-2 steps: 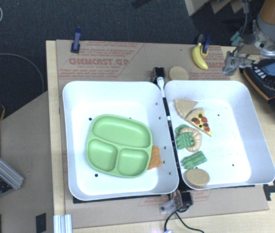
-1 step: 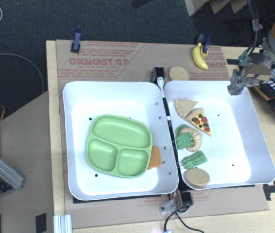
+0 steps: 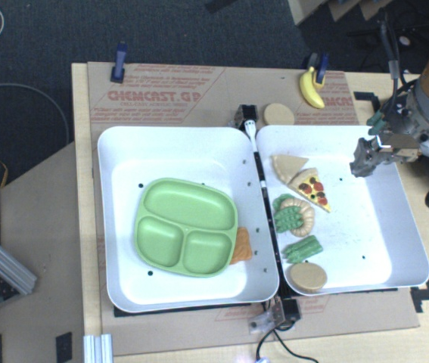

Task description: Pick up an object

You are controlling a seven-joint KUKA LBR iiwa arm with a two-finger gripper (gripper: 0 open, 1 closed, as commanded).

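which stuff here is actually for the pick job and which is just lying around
For the job:
gripper, over the right bin
pizza slice
tan wedge
green ridged piece
green flat piece
round tan disc

Lying about:
green divided tray in the left bin
orange piece beside the tray
banana and tan disc on the bench

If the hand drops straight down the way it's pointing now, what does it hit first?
Probably bare floor of the right bin. The hand hangs over the bin's upper right part, and the pizza slice, the nearest item, lies well to its left. Height is hard to judge from this slanted view.
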